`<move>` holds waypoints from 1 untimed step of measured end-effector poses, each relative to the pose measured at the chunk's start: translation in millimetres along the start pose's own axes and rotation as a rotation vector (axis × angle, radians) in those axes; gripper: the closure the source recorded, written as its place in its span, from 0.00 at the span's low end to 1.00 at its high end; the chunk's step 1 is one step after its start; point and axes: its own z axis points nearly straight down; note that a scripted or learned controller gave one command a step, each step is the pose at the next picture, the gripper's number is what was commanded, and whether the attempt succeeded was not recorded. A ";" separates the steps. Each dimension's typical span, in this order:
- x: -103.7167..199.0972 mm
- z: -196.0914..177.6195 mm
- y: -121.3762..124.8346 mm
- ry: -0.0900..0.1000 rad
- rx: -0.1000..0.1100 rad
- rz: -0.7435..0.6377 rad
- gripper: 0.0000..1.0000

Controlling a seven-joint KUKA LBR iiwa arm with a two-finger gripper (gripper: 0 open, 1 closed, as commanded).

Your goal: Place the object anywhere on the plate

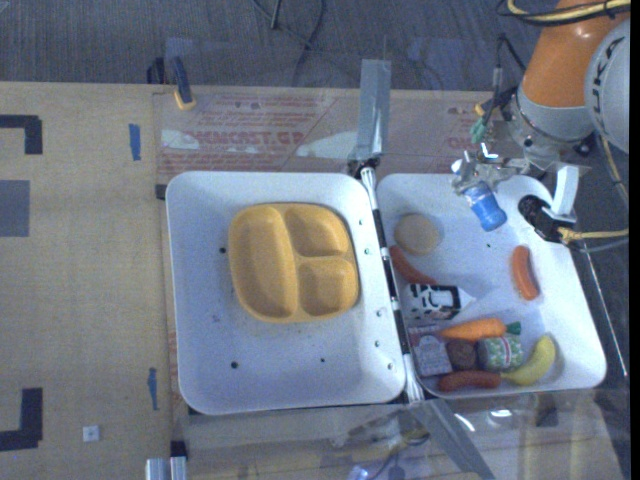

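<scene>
A yellow sectioned plate point(293, 261) lies in the left bin point(200, 348), toward its upper middle. My gripper point(481, 180) hangs over the back of the right bin point(585, 338), well to the right of the plate. A small blue can point(488, 210) with a pale label sticks out tilted from under the fingertips, and the gripper looks shut on its top end. The can appears lifted off the bin floor.
The right bin holds a tan round bun point(417, 233), a red sausage point(408, 265), an orange sausage point(524, 272), a black-and-white box point(435, 298), a carrot point(472, 329), a banana point(535, 361) and several small items along its front. A raised divider point(385, 268) separates the bins.
</scene>
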 end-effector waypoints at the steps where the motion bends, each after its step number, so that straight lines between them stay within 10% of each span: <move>1: 66.0 8.6 0.1 0.003 0.001 0.011 1.00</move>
